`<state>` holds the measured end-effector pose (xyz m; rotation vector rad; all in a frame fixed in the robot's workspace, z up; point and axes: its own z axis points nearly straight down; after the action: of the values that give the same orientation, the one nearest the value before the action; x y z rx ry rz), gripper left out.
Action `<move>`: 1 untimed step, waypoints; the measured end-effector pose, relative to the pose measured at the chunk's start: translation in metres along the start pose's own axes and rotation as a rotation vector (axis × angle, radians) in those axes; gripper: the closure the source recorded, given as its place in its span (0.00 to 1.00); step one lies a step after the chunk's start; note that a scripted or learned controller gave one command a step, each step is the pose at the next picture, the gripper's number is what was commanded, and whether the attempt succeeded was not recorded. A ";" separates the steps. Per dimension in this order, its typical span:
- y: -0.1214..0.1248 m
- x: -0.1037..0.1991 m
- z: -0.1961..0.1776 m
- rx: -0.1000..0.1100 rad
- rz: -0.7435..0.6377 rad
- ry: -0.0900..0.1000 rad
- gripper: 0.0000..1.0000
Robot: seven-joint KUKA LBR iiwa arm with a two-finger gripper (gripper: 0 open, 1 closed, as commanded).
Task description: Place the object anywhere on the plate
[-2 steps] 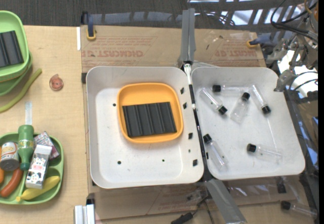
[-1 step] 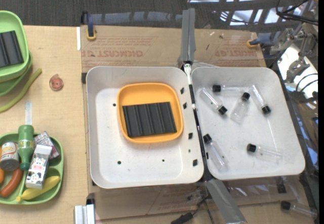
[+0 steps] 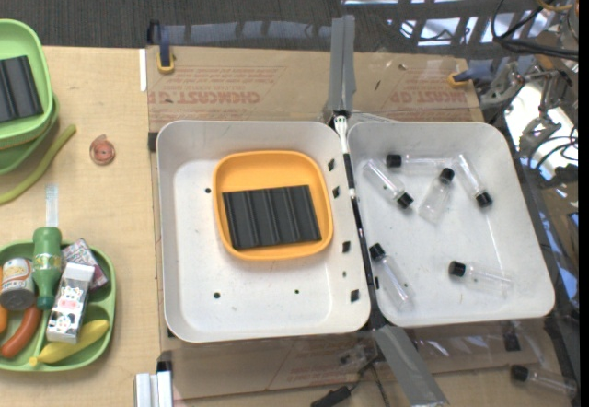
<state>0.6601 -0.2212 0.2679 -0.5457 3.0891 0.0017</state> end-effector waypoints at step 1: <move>0.000 0.000 -0.027 0.001 -0.286 -0.002 0.00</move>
<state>0.6604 -0.2212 0.2954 -0.9792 2.9776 -0.0003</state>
